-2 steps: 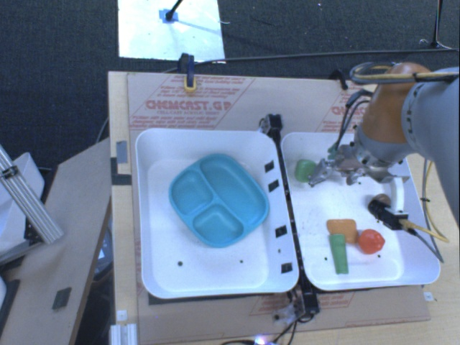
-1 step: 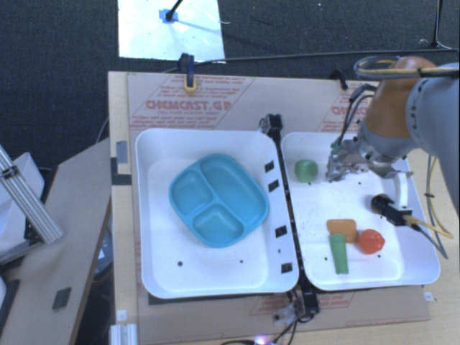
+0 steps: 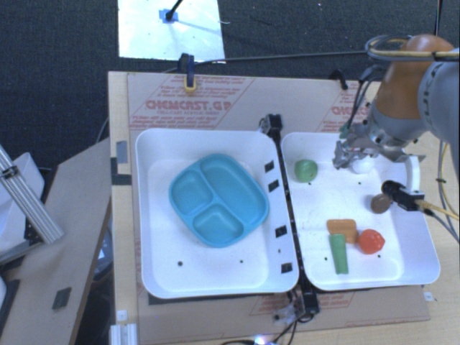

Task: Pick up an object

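Observation:
My gripper [image 3: 348, 158] hangs low over the far part of the right bin [image 3: 316, 214]. A small white object [image 3: 362, 166] lies right beside its tip, on the right; whether they touch I cannot tell. A green ball [image 3: 305, 169] rests to the gripper's left. Nearer the front lie a brown lump [image 3: 379, 204], an orange block [image 3: 342, 228], a green stick [image 3: 338, 254] and a red piece [image 3: 371, 241].
The left bin [image 3: 162, 264] holds a blue divided plate [image 3: 218, 200]. A black divider with clips [image 3: 279, 192] runs between the bins. A black and white fitting [image 3: 404, 190] juts over the right bin's right side. The arm's grey body [image 3: 413, 92] fills the far right.

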{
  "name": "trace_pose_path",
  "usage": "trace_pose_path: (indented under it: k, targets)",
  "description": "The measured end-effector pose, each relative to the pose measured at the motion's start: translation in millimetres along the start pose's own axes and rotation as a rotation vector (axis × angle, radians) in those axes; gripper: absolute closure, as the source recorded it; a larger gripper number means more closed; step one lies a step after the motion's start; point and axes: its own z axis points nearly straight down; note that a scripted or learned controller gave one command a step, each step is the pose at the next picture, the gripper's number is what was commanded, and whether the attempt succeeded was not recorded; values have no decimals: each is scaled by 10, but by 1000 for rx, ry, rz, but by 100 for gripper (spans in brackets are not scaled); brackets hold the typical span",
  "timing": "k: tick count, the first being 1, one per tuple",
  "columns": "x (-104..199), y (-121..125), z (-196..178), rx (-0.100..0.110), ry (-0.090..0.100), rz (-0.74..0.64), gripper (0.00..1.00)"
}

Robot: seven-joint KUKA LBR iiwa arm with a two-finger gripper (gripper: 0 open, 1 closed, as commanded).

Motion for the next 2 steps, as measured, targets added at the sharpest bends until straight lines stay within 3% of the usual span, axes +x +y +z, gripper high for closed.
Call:
trace_pose_path:
  k: [1, 2]
  targets:
    - [9, -10, -648, -3, -1, -1, 100]
    - [7, 5, -1010, 0, 0, -2, 100]
